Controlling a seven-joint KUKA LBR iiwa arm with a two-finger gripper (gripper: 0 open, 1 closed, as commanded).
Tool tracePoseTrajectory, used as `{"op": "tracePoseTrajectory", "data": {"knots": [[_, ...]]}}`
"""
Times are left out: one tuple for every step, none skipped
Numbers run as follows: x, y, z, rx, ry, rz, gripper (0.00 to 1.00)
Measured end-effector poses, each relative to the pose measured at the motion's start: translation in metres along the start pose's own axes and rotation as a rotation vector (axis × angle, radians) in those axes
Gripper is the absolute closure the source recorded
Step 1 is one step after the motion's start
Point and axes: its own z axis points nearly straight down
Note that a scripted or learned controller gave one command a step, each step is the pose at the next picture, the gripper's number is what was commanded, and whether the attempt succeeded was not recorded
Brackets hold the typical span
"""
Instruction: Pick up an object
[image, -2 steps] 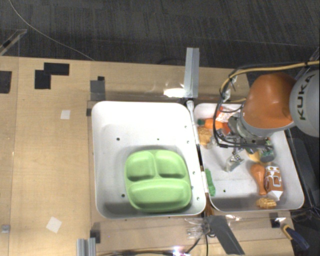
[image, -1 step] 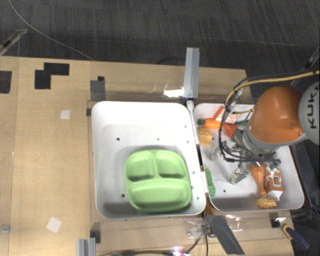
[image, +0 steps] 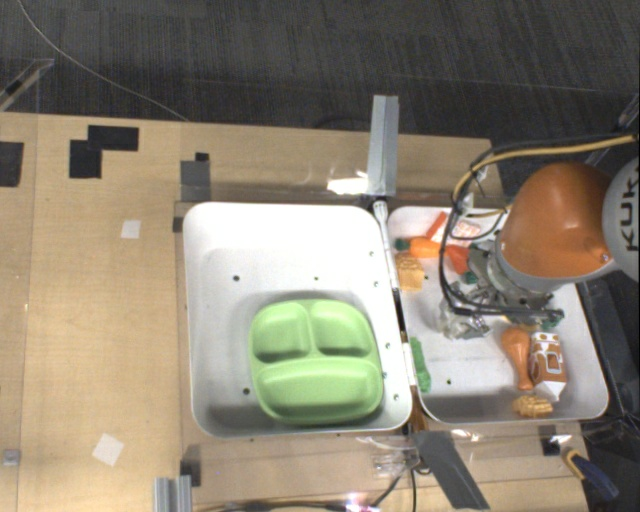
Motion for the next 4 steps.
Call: {"op": "tracePoseTrajectory", "data": {"knots": [[-0.018,-0.010,-0.069,-0.020,0.019,-0.558,1.00],[-0.098,0.013,-0.129,-0.018,0.012,-0.635,1.00],[-0.120,0.035,-0.162,-0.020,0.018,-0.443,1.00],[-0.166,0.052,-0.179,-0.021,0.017,-0.403,1.00]]}}
